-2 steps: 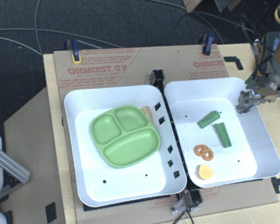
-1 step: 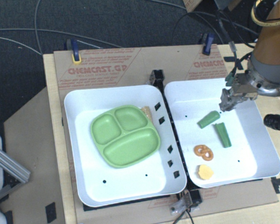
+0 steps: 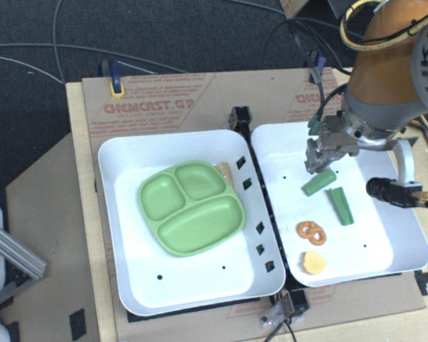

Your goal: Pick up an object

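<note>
**Surfaces as I see them**

I see two smooth, glossy white plastic bins (image 3: pixel 202 290). The green divided plate (image 3: pixel 192 206) looks like matt plastic. The bench board (image 3: pixel 155 97) reads as brown printed cardboard. The arm's orange band (image 3: pixel 390 50) shines, and the floor looks like dark rough carpet.

Divided plate (image 3: pixel 192 207) in left bin (image 3: pixel 123 234)

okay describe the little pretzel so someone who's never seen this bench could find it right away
Start at the right-hand white bin, the one the arm reaches over. Near its front edge, the pretzel lies just above a yellow piece. It is the only brown, looped thing there; the two green sticks lie farther back.
</note>
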You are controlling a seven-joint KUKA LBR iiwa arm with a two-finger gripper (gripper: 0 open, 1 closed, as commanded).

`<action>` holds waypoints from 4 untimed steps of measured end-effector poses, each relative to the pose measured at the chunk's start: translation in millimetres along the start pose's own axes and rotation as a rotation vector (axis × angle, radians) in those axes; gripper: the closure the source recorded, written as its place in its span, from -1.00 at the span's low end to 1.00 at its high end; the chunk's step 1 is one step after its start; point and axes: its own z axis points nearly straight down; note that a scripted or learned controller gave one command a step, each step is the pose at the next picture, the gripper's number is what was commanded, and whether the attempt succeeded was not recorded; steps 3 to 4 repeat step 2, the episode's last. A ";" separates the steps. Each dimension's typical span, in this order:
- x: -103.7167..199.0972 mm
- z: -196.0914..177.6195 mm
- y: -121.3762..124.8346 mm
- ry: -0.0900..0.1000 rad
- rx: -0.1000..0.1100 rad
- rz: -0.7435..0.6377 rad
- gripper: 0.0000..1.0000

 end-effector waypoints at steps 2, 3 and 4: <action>104.5 22.6 21.8 0.000 -0.003 -0.001 1.00; 104.5 22.6 21.8 0.000 -0.003 -0.001 1.00; 104.5 22.6 21.8 0.000 -0.003 -0.001 1.00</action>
